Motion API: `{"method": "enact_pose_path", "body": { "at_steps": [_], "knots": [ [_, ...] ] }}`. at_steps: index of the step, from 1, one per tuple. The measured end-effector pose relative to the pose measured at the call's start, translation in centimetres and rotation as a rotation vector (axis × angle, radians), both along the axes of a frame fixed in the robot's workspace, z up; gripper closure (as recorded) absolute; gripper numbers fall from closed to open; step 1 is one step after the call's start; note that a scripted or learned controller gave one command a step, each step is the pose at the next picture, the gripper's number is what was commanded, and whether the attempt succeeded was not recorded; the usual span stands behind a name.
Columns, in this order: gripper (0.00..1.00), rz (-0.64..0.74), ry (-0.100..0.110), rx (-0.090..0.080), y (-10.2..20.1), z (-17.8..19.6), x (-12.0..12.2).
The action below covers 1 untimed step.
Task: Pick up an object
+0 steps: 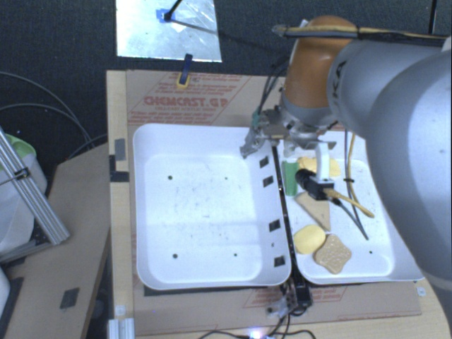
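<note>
The green block lay in the right bin, tight against its left wall near the far left corner, and that looked like the object in play. Just beside it toward the far edge sat a small yellow piece. The gripper hung right over that corner, very close above the block. Whether its grip was spread or closed could not be told from this angle, and nothing could be seen held in it.

Further along the left wall toward the near edge lay a tan wedge, then a rounded yellow lump with a tan waffle-textured biscuit touching it. The left bin showed only bare floor.

By the look of it, this was the approach step, with the pick itself not yet made. The next move called for a straight drop onto the block and a firm close. The bin wall left little room on that side.
</note>
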<state>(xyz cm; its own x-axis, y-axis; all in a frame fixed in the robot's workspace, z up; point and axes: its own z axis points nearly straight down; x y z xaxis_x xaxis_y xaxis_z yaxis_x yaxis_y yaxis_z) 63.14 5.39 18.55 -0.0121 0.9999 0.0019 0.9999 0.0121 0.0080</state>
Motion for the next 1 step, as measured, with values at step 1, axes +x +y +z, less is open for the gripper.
{"method": "enact_pose_path", "body": {
  "at_steps": [1],
  "knots": [
    [0.00, -0.001, -0.001, 0.002, 7.10, 3.89, 3.45]
  ]
}}
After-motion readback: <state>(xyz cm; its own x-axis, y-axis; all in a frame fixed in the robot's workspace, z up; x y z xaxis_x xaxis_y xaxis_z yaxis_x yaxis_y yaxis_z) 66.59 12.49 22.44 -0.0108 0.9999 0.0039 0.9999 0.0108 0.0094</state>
